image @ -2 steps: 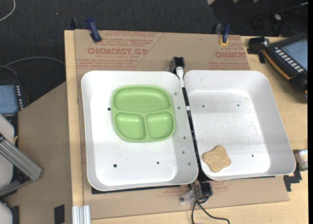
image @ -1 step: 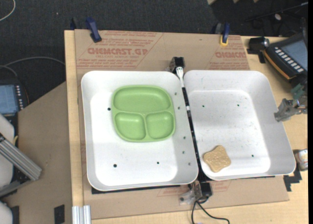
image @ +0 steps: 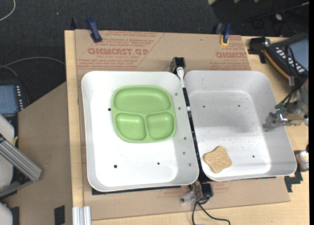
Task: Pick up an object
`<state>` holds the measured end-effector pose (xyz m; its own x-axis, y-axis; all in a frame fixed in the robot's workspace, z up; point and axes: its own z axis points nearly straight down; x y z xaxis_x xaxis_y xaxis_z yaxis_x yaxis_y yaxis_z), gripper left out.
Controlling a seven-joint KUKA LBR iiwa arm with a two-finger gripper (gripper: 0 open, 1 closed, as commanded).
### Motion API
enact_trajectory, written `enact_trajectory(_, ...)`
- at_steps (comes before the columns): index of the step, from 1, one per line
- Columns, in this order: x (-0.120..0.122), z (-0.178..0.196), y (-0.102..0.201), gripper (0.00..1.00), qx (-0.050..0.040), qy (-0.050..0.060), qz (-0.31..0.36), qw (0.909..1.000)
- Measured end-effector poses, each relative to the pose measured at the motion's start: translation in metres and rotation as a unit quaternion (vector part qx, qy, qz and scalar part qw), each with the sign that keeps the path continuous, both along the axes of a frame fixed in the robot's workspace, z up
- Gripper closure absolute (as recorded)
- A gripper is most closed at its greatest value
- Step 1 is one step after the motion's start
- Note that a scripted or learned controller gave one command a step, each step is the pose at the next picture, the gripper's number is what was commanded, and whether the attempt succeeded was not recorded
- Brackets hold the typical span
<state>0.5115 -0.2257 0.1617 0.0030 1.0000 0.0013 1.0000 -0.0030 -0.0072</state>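
Under the bench lay dark carpet; a cardboard sheet point(image: 147, 47) covered its top. My left bin point(image: 98, 160) held a green divided tray point(image: 143, 113). My right bin point(image: 255, 91) held a tan cracker point(image: 217, 159) near its front-left corner. My gripper point(image: 274, 120) hung at that bin's right rim, well apart from the cracker.

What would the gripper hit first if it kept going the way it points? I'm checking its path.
Probably the bare floor of the right bin; the gripper points left over it, though depth is unclear.
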Motion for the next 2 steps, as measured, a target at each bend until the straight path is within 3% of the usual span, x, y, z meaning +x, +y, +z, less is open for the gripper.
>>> enact_trajectory(1,0.004,0.031,0.074,1.0,0.0001,-0.003,0.005,1.0)
enact_trajectory(2,-0.021,0.073,0.144,1.0,0.0008,-0.005,0.005,1.0)
